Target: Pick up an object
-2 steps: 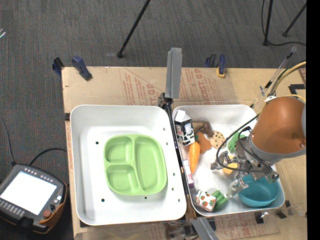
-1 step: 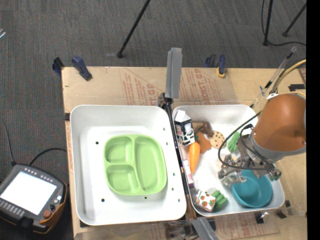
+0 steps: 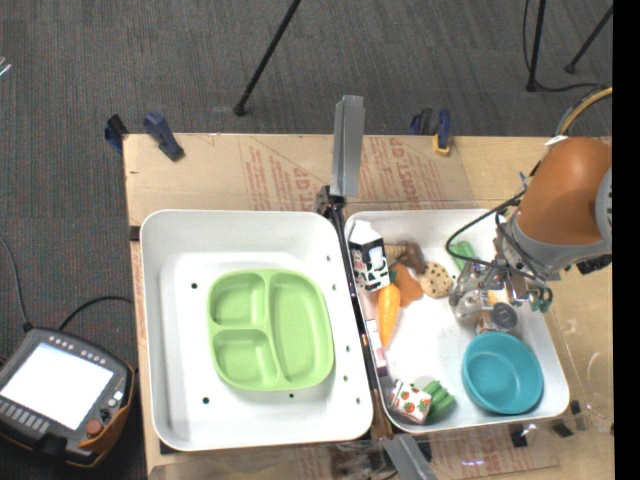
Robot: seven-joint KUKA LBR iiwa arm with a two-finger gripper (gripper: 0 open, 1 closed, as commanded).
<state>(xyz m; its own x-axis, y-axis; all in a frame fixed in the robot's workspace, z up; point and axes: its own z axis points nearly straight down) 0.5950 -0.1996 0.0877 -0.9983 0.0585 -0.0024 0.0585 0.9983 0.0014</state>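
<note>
Two shallow white bins sit side by side, and the claw (image 3: 492, 303) hangs low in the right white bin (image 3: 452, 223), close to its far side wall. I cannot tell how the claw is set, because its metal parts blur together from up here.

Nothing looks picked up yet. The round teal plastic bowl (image 3: 502, 372) sits just in front of the claw, nearly under it. I think the claw could bump the bowl's rim and push it away, because the bowl is wide and smooth. It could also come down on bare bin floor and grab nothing.

Further off from the claw, toward the middle wall, lie a round brown cookie (image 3: 436, 280), a long orange toy carrot (image 3: 388, 311) and a small black-and-white milk carton (image 3: 371, 261). A little strawberry-print box (image 3: 409, 401) lies beyond the bowl, in the near corner.

The left white bin (image 3: 165, 268), far from the claw, holds a light green plastic tray with three sections (image 3: 270, 330)
</note>
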